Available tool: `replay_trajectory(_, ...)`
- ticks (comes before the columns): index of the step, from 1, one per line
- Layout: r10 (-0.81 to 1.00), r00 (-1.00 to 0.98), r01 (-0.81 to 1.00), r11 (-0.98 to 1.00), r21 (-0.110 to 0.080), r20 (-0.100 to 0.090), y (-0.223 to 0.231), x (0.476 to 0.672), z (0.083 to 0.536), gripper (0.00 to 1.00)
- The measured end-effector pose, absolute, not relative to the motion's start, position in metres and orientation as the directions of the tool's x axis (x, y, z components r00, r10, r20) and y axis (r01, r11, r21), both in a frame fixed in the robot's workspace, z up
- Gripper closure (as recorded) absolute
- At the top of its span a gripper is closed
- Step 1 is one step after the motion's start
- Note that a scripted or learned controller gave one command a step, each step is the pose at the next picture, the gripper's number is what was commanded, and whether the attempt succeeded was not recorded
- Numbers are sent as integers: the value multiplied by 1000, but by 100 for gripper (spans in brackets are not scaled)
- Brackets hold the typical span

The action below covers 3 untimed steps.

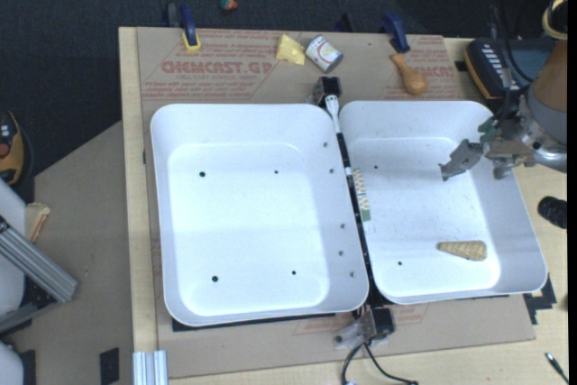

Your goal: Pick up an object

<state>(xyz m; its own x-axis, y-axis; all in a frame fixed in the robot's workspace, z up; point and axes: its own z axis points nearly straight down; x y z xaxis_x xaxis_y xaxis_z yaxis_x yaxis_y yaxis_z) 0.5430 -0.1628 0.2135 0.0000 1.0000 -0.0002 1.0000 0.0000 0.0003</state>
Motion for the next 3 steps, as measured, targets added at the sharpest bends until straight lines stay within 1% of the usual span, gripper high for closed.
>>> replay_trajectory(1,1000,-5,1000,5,14,-3,-136,547,341,0)
replay_trajectory(2,1000,-1,1000,1,22,-7,-151,547,519,0)
replay_trajectory(3,1000,-8,1000,8,-3,3,-79,531,493,0)
